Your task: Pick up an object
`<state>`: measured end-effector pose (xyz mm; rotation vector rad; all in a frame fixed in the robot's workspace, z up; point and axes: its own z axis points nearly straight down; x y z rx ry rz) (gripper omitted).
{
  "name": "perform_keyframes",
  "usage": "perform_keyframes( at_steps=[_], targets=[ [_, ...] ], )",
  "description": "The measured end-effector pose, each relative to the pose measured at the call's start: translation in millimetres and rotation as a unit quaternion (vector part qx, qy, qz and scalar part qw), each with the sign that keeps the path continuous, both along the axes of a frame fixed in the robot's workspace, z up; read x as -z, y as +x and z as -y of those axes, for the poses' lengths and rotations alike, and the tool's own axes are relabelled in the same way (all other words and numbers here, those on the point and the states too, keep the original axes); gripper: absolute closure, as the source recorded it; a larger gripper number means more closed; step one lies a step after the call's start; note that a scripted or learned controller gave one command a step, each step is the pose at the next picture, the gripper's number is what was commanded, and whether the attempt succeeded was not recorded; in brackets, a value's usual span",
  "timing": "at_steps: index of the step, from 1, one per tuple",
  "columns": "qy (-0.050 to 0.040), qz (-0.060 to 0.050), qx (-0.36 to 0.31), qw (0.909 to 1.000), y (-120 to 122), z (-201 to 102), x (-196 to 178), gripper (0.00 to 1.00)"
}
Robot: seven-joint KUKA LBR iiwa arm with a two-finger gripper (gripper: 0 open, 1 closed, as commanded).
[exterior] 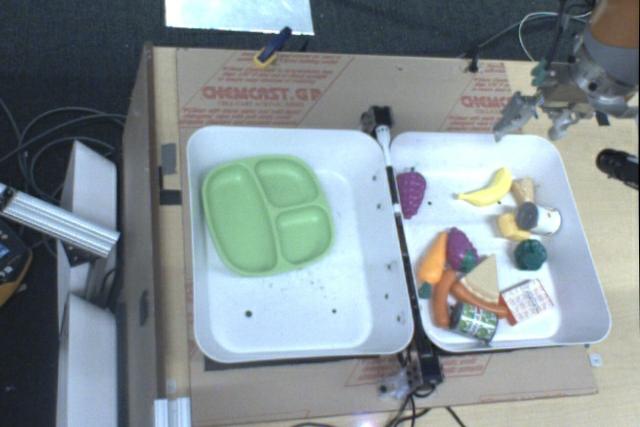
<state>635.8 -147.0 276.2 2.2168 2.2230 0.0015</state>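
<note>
The right bin (570,215) holds several toy foods: a yellow banana (486,189), a purple grape cluster (411,191), an orange carrot (432,260), a purple eggplant-like piece (460,246), a sandwich wedge (481,281), a green can (472,321), a red-and-white packet (527,300), a dark green piece (530,255) and a small white-and-grey cylinder (534,217). My gripper (538,117) hangs above the bin's far right corner, fingers spread open, with nothing between them. It is well clear of the objects.
The left bin (350,315) carries a green divided plate (268,213). A black clip (379,120) sits where the two bins meet at the far side. Cardboard (300,85) lies under both bins. Cables run behind the arm at the upper right.
</note>
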Motion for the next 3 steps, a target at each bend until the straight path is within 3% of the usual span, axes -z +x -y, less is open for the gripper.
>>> perform_keyframes(
  at_steps=[1, 2, 3],
  targets=[
    [0.0001, -0.002, 0.001, 1.0, -9.7, 29.4, 83.3, 0.0],
    [0.0005, 0.002, -0.001, 1.0, 14.3, 39.2, 179.7, 0.0],
    [0.0002, 0.003, -0.002, 1.0, 14.9, 39.3, 169.3, 1.0]
  ],
)
